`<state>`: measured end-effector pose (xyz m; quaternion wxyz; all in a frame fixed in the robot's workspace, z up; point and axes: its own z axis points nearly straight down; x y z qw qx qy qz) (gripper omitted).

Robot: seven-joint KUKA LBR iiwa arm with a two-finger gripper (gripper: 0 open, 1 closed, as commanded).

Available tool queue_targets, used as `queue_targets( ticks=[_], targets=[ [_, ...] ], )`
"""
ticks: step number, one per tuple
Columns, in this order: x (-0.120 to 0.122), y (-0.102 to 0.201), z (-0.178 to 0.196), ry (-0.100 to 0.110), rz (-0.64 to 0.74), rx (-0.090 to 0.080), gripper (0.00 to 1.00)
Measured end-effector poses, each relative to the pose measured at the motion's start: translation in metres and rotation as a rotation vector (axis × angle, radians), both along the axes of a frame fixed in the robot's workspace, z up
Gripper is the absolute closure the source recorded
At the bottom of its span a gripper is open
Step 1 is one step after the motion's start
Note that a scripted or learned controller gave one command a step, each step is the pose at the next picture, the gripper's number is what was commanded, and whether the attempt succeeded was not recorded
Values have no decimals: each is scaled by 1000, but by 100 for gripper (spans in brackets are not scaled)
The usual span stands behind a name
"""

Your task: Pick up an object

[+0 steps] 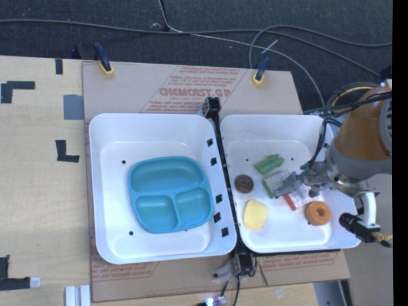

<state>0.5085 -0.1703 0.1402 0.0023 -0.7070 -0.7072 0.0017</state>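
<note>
The right bin (274, 123) holds several small objects. A green piece (269, 164) lies near its middle, with a brown round disc (243, 183) to the left of it. A yellow lump (256, 215) sits at the front, and an orange ring (318, 213) at the front right. My gripper (290, 185) hangs low over the bin's middle, right beside a grey checkered object (274, 182) and above a small red piece (291, 202). The gripper's body partly hides both. I see nothing lifted off the bin floor.
The left bin (102, 171) carries a blue divided tray (171, 193). A black divider (217, 171) runs between the two bins. The arm's orange band (360, 129) and grey wrist overhang the right bin's right rim. Cables cross the dark floor behind the bench.
</note>
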Motion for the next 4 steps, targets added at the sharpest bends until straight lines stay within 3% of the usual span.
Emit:
queue_targets(
  ticks=[1, 3, 4],
  targets=[
    [1, 1, 12, -2, 2, 0, 100],
    [0, -5, 103, -9, 1, -2, 100],
    [10, 42, 109, -6, 6, 0, 100]
  ],
)
